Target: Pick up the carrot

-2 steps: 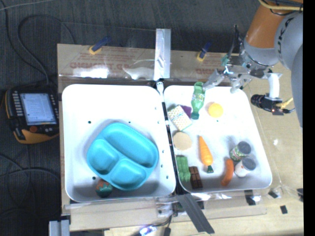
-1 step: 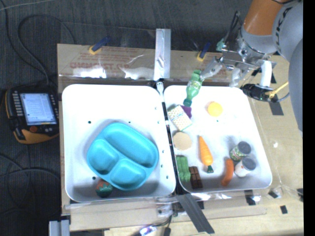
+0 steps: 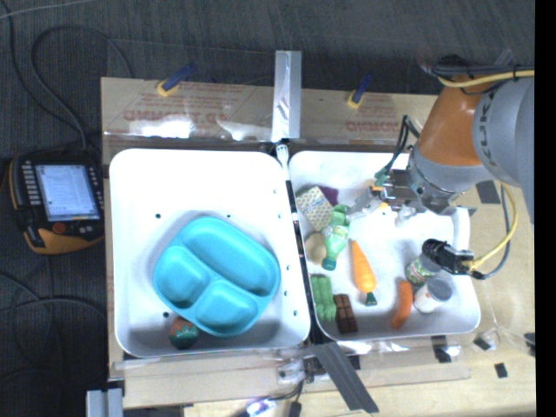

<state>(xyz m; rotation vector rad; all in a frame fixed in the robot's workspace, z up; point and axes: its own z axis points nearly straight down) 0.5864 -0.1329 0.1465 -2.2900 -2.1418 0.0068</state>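
Camera view is showing the carrot [image 3: 362,270] lying in the right bin [image 3: 465,320], near its middle, running from a thick orange end at upper left to a narrow green-tipped end at lower right. It is looking like a small toy of hard plastic, so I am judging it light and stiff, with a smooth tapering skin that could be slipping out of a pinch taken near the tip; the thick orange middle, squeezed across its short width, is seeming the safest place to take hold. Just to its left a green bottle-shaped toy [image 3: 337,225] and a pale rounded piece [image 3: 314,247] are sitting close, possibly touching it, which is leaving little room on that side, while the right side is lying open. Below are resting a green block [image 3: 322,294] and a brown one [image 3: 344,313], and further right a second orange piece [image 3: 402,304]. The gripper [image 3: 388,188] is hanging above the bin's upper part, well apart from the carrot, and I cannot tell how it is set or whether it is carrying anything. The left bin [image 3: 130,233] is holding a blue divided tray [image 3: 217,272].
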